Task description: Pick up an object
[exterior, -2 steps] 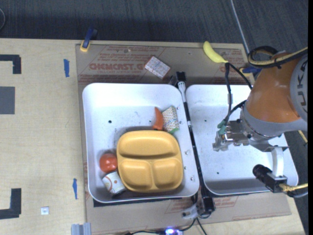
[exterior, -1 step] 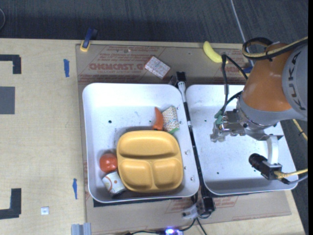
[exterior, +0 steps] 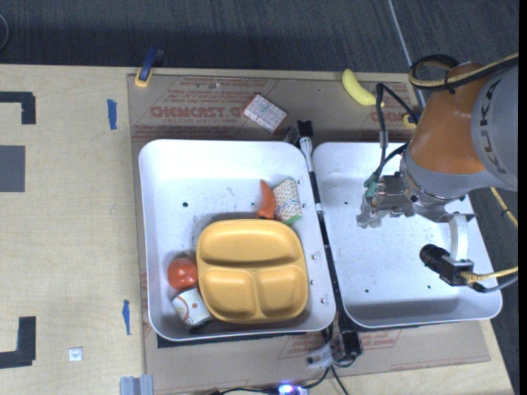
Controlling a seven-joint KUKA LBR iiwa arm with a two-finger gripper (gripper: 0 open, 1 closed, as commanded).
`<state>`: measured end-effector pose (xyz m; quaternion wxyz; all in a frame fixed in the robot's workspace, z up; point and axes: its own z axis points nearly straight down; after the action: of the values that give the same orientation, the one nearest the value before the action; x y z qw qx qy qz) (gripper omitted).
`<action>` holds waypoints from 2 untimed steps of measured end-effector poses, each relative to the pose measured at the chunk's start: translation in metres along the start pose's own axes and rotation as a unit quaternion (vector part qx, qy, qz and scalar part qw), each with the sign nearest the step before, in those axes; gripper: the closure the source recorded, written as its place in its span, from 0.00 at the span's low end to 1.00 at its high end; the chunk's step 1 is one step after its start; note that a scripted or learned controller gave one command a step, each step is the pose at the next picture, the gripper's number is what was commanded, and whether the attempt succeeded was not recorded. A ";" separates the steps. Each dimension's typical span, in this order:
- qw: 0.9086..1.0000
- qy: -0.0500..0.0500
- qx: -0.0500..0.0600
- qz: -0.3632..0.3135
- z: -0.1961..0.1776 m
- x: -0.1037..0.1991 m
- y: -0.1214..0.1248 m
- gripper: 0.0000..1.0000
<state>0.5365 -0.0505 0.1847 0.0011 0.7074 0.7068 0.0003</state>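
Observation:
The left bin (exterior: 177, 179) holds a yellow compartment tray (exterior: 251, 270), a red ball (exterior: 181, 271), a small white and orange cup (exterior: 191, 307), an orange piece (exterior: 267, 200) and a patterned packet (exterior: 287, 201). My gripper (exterior: 370, 215) hangs over the left part of the right bin (exterior: 387, 295), pointing down. It is apart from all of those objects, and I see nothing in it. The grey arm with its orange band (exterior: 449, 130) comes in from the upper right.
A yellow banana-shaped piece (exterior: 357, 87) and a patterned card (exterior: 264, 112) lie on the board behind the bins. A blue clamp (exterior: 148, 64) sits at the board's back left corner. A black fitting (exterior: 440, 263) with a cable hangs over the right bin's right side.

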 end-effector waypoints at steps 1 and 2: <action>1.000 0.000 0.000 -0.001 0.000 0.010 0.039 1.00; 1.000 0.001 0.002 -0.001 -0.050 0.037 -0.053 1.00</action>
<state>0.4839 -0.0137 0.2343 -0.0013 0.7065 0.7077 -0.0005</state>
